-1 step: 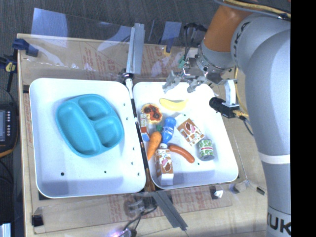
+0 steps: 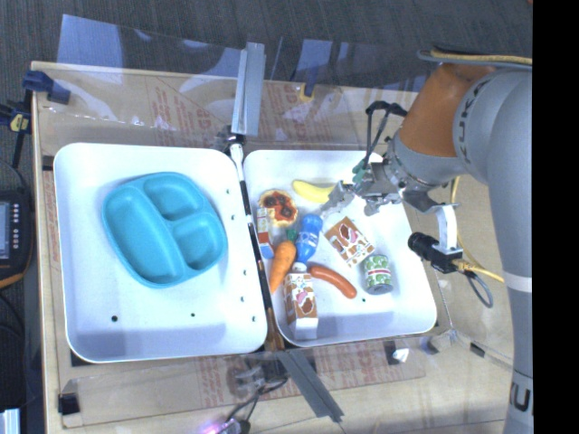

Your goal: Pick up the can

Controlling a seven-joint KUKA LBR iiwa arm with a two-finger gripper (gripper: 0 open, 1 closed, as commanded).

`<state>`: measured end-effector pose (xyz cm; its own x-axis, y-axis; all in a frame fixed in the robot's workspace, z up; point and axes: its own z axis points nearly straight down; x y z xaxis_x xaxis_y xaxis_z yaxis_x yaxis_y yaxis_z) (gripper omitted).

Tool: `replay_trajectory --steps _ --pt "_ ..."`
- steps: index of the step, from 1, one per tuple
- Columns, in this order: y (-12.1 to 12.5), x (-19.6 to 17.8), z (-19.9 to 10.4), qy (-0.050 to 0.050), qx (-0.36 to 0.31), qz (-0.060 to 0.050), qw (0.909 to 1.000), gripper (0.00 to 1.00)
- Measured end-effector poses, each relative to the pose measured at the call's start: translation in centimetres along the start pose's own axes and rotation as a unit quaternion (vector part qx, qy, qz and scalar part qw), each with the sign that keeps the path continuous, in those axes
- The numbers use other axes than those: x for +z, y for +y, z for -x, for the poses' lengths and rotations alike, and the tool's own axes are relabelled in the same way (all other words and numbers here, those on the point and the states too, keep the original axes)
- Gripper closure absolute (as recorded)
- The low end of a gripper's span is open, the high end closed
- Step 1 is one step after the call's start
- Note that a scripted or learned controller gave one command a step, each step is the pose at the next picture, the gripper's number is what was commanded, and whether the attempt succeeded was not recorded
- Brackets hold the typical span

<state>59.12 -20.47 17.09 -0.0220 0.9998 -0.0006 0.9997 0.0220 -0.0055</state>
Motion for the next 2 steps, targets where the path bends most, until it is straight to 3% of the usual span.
replay_trajectory --steps 1,2 --pt "-1.7 5.2 0.5 -0.003 -0.011 0.01 0.9999 0.0" --pt "-6.2 6.5 0.6 -0.007 -0.036 0.019 0.9991 0.0"
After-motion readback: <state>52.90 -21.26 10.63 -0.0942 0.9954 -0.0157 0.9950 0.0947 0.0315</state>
